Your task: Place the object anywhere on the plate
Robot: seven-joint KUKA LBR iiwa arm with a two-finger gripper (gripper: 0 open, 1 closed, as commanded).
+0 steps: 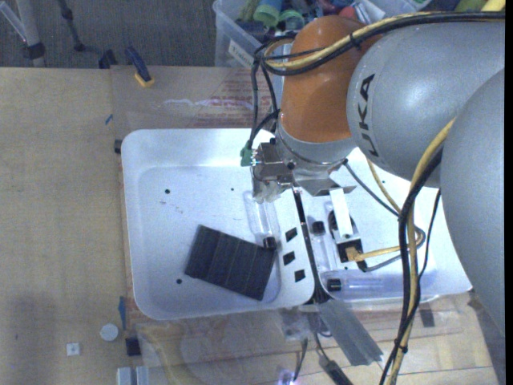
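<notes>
A wooden bench (56,215) carries a white bin (160,183), where a dark ridged slab (231,261) (seemingly the object to be moved) lies flat. The gripper (268,215) hangs just beside its upper right corner, presumably lining up a grasp; its opening cannot be told.

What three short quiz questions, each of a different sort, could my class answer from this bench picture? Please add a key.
1. True or false: the dark ribbed slab lies flat in the left white bin.
2. Multiple choice: the gripper hangs (A) outside both bins, (B) over the bin's right part, just above and right of the slab, (C) on the clear tub of colourful items.
3. Fill in: the band above the wrist is ____.

Key: 1 true. 2 B. 3 orange.
</notes>
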